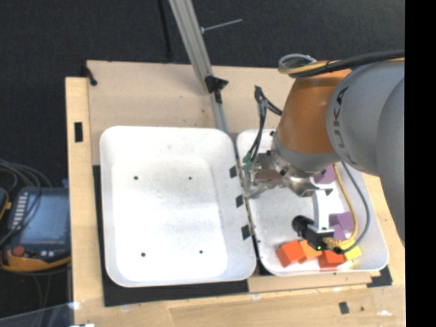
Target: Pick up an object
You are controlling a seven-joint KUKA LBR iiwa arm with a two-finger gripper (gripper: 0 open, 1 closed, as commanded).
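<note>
Past the left bin (170,203), my gripper (269,176) hangs over the right bin (272,225), close to its left wall. I cannot tell whether it is released or clenched. The orange block (291,252) and purple block (342,221) lie on the bin floor nearer the front, so I judge the pick is yet to be made.

Left bin (170,203) and right bin (276,218) are white, tabletop (150,94) tan, arm (375,114) grey and orange; there's an orange block (291,252), a purple block (340,221).
</note>
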